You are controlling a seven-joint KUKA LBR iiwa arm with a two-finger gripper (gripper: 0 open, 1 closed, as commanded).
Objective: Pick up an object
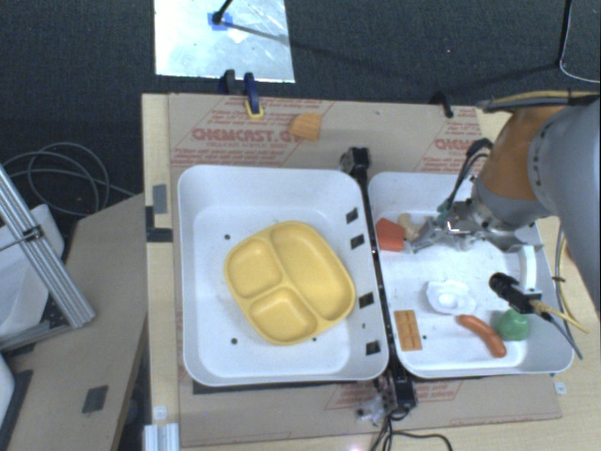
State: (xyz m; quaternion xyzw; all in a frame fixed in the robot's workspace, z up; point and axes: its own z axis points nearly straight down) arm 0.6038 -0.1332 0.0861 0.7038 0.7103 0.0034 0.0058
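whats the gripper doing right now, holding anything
gripper: low in the right bin, beside the red-orange object; open or closed cannot be told, and nothing is visibly held.

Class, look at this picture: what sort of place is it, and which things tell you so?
Probably a robotics lab test bench: a grey arm reaches over two white bins holding toy food and a yellow divided plate, with loose cables nearby.

A yellow plate [288,281] in a white bin [202,346]; red block [390,235], orange sausage [483,334], green ball [514,324].

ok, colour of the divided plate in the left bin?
Yellow three-compartment plastic plate; clear in the camera view.
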